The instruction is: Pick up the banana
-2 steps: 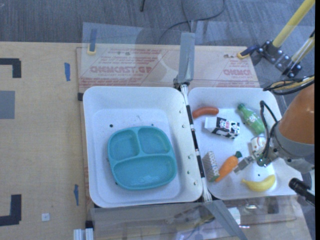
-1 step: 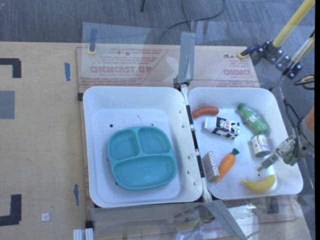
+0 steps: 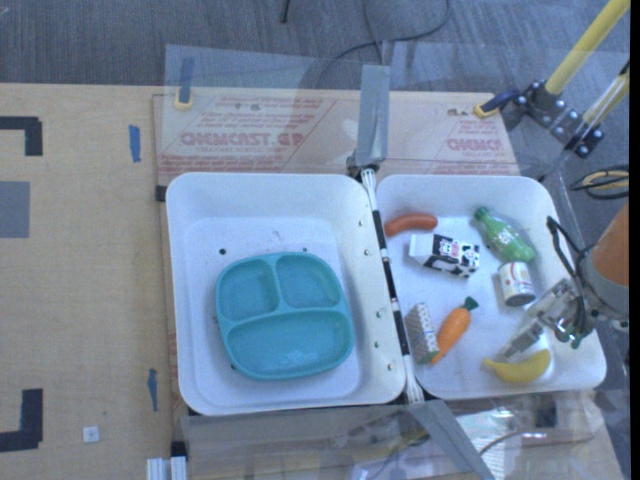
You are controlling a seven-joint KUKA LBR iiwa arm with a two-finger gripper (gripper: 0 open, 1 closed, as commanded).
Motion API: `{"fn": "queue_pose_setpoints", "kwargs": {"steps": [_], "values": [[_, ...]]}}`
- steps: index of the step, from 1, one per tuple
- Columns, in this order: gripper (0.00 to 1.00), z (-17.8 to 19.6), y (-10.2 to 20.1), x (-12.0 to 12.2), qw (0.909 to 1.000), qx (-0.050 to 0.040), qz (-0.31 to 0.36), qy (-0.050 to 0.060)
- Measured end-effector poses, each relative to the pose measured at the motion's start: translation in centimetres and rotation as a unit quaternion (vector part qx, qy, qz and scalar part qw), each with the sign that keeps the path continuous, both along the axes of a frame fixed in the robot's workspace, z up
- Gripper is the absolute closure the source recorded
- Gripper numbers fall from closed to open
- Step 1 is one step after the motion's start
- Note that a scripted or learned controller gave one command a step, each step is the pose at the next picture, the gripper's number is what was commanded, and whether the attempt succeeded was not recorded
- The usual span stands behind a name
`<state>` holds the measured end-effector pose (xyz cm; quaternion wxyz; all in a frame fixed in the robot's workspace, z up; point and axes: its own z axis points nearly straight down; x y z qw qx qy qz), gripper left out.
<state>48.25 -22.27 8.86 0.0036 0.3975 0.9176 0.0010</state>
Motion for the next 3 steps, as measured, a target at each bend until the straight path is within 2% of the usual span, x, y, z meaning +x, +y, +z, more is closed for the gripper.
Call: {"fn": "queue_pose_setpoints", "kwargs": {"steps": [1, 2, 3], "values": [[1.0, 1.2, -0.2, 0.2, 1.0, -0.001, -0.002, -0.005], [0.0, 1.2, -0.2, 0.2, 1.0, -0.001, -0.002, -0.005], [0.0, 0.0, 1.6, -0.1, 0.9997, -0.002, 0.023, -0.001]]}}
